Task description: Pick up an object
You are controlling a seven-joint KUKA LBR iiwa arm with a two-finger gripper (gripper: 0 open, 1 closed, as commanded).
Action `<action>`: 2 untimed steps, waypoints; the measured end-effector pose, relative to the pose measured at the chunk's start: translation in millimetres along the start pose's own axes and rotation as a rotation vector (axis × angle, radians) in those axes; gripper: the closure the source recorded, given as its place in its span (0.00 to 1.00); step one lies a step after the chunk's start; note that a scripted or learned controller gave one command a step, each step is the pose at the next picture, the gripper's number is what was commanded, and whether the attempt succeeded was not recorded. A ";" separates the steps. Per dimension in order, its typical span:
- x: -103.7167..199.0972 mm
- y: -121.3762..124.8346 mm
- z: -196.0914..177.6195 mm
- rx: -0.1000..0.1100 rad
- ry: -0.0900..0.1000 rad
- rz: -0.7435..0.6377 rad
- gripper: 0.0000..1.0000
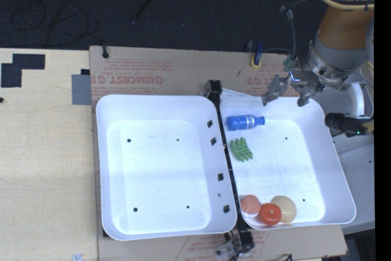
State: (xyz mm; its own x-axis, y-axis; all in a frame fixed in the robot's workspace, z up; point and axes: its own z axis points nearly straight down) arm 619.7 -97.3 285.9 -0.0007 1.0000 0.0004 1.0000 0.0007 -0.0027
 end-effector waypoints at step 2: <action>-118.4 -111.6 50.1 0.005 0.000 0.006 0.00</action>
State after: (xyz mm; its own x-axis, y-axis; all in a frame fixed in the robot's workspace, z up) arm 508.1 -215.8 236.0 0.0052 1.0000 0.0007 1.0000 -0.0052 -0.0074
